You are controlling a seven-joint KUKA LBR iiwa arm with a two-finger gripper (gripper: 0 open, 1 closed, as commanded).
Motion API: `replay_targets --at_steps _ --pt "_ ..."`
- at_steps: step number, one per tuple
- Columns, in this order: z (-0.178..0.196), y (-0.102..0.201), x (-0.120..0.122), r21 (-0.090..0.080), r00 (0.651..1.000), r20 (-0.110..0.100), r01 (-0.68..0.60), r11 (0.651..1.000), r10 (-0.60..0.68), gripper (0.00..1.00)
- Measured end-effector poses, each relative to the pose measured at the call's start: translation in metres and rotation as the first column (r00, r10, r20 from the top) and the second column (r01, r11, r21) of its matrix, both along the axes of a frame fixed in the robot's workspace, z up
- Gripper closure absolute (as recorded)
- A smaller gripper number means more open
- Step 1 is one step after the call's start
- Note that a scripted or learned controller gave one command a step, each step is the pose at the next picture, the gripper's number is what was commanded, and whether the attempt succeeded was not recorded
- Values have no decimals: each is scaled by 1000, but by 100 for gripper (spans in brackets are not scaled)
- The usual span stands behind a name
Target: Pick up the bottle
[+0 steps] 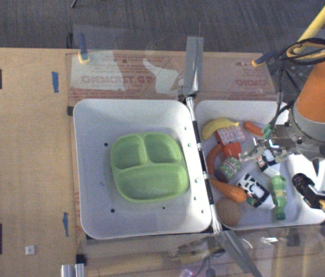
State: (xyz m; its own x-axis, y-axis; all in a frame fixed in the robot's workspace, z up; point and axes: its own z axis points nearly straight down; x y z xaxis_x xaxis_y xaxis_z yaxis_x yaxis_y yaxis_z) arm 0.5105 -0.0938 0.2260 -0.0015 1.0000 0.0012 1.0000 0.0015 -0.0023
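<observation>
The bottle (278,196) is green and small. It lies near the front right of the right bin (254,223), its cap end pointing toward the front edge. My gripper (268,150) hangs over the middle of that bin, behind the bottle and slightly to its left, clearly apart from it. Below the gripper lie a dark and white small item and other clutter. Nothing is seen held in the gripper.
The right bin also holds a banana (217,126), a pink-white box (231,134), a green-labelled can (229,167), a carrot (228,190), a black-and-white item (252,188) next to the bottle, and a brown round item (228,211). A green divided plate (149,167) lies in the left bin (93,126).
</observation>
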Motion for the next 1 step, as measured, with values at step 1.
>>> replay_targets --at_steps 1 --pt "0 0 0 0 1000 0 0 1000 0 0"
